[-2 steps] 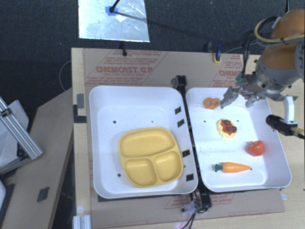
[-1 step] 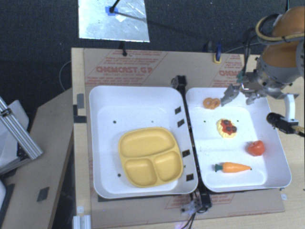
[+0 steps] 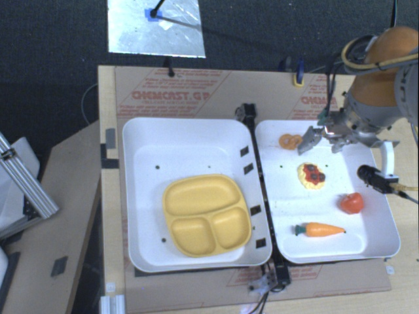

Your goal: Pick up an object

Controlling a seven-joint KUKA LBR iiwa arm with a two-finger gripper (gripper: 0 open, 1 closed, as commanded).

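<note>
The right bin (image 3: 373, 244) holds several toy foods. A small orange pretzel-like piece (image 3: 289, 140) lies near its back left corner. A round yellow piece with red topping (image 3: 313, 175) sits mid-bin. A red tomato (image 3: 351, 203) is to the right, and an orange carrot (image 3: 319, 229) lies near the front. My gripper (image 3: 323, 142) hangs over the back of this bin, just right of the pretzel piece and behind the round yellow piece. Its two fingers are spread apart, open, with nothing between them.
The left bin (image 3: 150, 142) holds a yellow divided plate (image 3: 206, 213). A black divider strip (image 3: 256, 175) runs between the bins. A black and white fitting (image 3: 378, 174) juts over the right bin's right side. A foil sheet (image 3: 156, 18) lies behind the bench.
</note>
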